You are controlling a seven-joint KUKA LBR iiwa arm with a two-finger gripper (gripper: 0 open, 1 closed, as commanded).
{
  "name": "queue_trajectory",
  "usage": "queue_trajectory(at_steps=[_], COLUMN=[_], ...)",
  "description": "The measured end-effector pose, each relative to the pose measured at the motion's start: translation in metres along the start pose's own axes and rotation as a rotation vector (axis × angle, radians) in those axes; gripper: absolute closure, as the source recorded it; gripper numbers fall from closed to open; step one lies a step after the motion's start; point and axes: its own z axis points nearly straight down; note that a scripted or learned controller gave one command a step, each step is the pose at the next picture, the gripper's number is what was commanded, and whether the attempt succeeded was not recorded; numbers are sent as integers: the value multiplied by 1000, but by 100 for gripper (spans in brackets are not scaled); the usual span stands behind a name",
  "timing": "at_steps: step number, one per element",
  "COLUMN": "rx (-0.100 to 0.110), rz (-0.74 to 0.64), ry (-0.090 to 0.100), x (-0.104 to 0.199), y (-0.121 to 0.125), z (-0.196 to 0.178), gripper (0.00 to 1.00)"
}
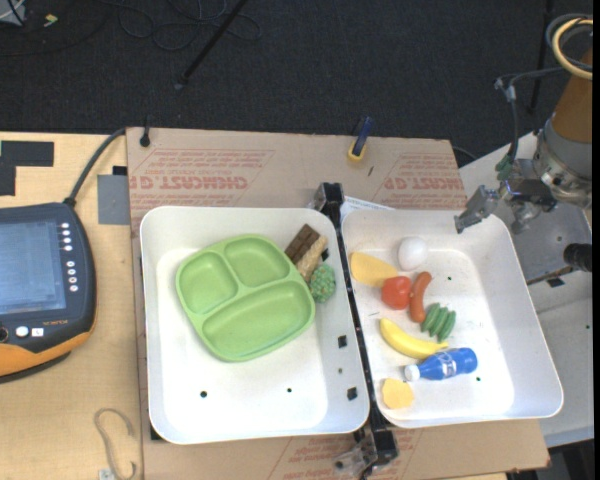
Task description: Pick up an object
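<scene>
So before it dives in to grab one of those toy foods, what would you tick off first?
1. Gripper above the right bin: not ok, it sits over the far right corner, off the food.
2. Fingers open: cannot tell.
3. Gripper free of load: ok, nothing between the fingers.
4. An easy target: ok, the white ball lies apart and nearest the gripper.
5. Crowding: not ok for the tomato, which touches the sausage.
6. Green plate out of the way: ok, it lies in the left bin.

arm (572,78) cut off at right edge, fingers too small to tell
</scene>
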Motion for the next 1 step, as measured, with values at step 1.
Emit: queue_trajectory(at_steps=[1], rx=[-14], rz=[-1], ry=[-3], x=[0], y=[2], z=[-8], gripper=[0])
